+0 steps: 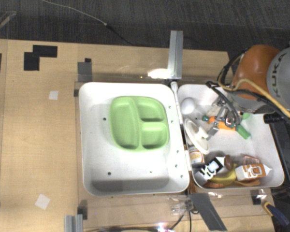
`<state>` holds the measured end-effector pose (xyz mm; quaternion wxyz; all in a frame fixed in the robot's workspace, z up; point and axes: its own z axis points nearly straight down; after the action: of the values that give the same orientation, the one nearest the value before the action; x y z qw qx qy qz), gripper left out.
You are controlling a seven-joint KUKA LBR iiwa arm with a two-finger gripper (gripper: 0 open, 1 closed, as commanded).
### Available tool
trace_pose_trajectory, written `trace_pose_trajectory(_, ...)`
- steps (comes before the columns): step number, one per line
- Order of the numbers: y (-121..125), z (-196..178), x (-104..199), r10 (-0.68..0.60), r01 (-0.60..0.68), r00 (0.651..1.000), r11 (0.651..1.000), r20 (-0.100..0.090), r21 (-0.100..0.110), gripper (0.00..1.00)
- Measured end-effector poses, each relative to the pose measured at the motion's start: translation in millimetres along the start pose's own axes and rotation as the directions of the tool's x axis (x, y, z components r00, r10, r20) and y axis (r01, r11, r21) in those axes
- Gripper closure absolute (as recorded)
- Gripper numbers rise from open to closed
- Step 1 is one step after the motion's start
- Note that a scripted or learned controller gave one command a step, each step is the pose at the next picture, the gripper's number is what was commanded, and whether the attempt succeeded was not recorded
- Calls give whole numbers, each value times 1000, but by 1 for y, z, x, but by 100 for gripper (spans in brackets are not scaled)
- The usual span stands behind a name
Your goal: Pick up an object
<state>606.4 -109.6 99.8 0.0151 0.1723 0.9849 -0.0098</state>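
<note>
1. Camera view, layout: two white bins side by side on the tabletop (34, 144). Left bin (94, 178) holds a green divided tray (137, 122). Right bin (270, 151) holds the clutter, and your gripper (221, 114) hangs low over its upper middle.
2. Fingers: can't tell from this angle if they're spread or pressed together; cables and wrist hardware cover them. Nothing visibly pinched.
3. Nearest candidate: the orange-and-green carrot-shaped toy (232, 126), just below the gripper, lying roughly flat. I'd judge it light, stiff plastic, a bit slick. Take it across the narrow body, mid-length, not the tapered green end.
4. White dish (197, 134) beside it, tilted near the bin's left wall: thin rim, likely to slide or tip. Skip it.
5. Bottom edge: banana (222, 178), small carton (251, 170) and a black-and-white item (211, 167) are packed touching. Looks light but crowded; expect the fingers to snag neighbours.
</note>
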Motion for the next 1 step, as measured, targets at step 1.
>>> trace_pose_trajectory(1, -5, 1, 0, 82, -82, 997, 997, -3, -3, 0)
